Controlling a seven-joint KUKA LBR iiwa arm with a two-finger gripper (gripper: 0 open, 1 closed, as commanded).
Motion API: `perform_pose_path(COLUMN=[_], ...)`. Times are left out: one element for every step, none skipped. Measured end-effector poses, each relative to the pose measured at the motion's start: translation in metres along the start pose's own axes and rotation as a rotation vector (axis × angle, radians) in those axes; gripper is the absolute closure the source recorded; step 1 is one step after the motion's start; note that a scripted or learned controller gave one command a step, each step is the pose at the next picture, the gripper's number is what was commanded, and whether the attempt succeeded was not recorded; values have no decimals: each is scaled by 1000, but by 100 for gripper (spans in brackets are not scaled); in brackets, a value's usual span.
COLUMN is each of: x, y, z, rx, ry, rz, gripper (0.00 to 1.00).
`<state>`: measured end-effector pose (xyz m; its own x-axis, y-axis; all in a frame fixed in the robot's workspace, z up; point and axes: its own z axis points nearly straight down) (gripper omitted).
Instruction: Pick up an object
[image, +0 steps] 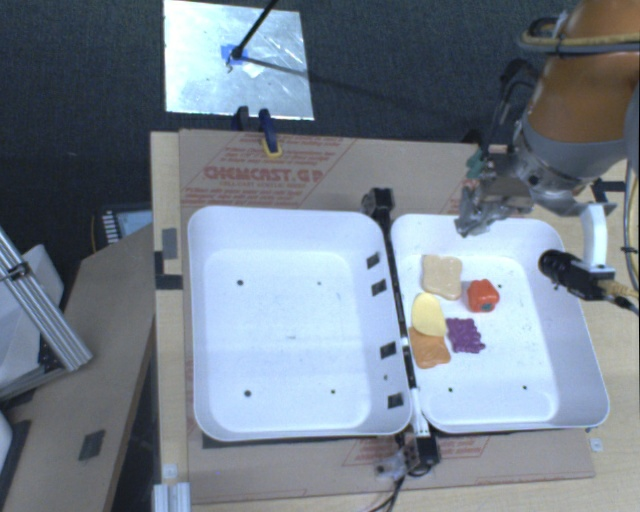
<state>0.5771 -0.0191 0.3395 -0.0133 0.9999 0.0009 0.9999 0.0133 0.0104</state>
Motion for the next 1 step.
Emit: perform_pose_path(x=[77], y=[-35], z=[-44], rx=[4], ry=[3], rz=[0], gripper=[100])
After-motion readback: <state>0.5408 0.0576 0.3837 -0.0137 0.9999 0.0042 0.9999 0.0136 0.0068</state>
